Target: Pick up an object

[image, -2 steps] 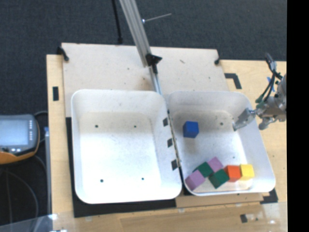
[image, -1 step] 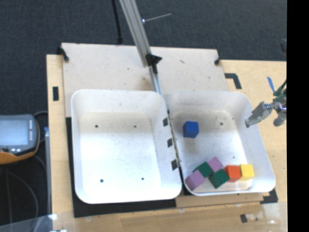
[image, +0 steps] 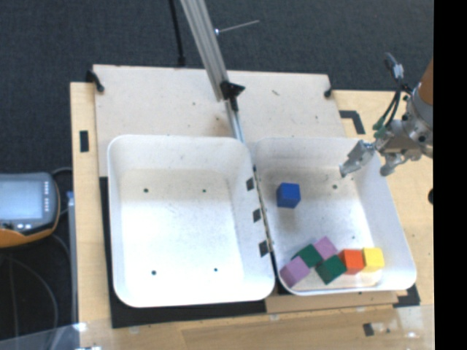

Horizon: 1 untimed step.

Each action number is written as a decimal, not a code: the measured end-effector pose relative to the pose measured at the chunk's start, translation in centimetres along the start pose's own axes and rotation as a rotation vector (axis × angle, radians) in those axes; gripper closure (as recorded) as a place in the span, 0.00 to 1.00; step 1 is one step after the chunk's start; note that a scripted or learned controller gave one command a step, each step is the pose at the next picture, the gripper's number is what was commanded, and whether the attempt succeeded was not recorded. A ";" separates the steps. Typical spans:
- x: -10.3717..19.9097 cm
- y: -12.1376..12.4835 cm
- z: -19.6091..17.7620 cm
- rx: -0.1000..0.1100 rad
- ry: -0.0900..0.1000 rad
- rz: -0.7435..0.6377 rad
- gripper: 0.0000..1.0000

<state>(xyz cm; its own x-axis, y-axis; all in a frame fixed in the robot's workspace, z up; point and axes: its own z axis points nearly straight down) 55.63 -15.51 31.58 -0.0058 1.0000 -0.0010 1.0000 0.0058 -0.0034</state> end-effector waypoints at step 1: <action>-4.2 -6.1 -8.5 -0.014 -0.005 0.010 0.00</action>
<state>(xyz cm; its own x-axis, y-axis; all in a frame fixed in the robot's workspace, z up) 49.63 -19.74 40.06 0.0045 1.0000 -0.0060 0.9999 -0.0045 0.0110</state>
